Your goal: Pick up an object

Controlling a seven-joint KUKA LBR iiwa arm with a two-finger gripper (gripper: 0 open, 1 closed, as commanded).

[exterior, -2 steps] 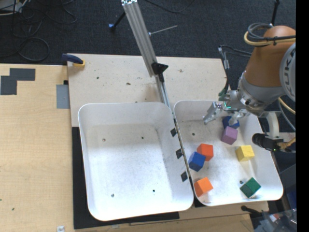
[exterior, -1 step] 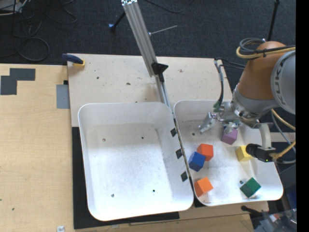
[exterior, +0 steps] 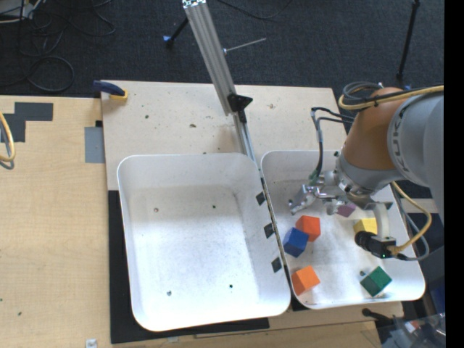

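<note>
The gripper is seen low in the right bin, just above the red-orange cube; how far it is open cannot be told. A blue cube touches that cube. An orange cube, green cube, yellow block and purple piece are scattered nearby.

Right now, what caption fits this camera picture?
Robot gripper hovers over coloured blocks, nearest an orange block, in the right bin.

The wooden bench bears two white bins side by side.
</note>
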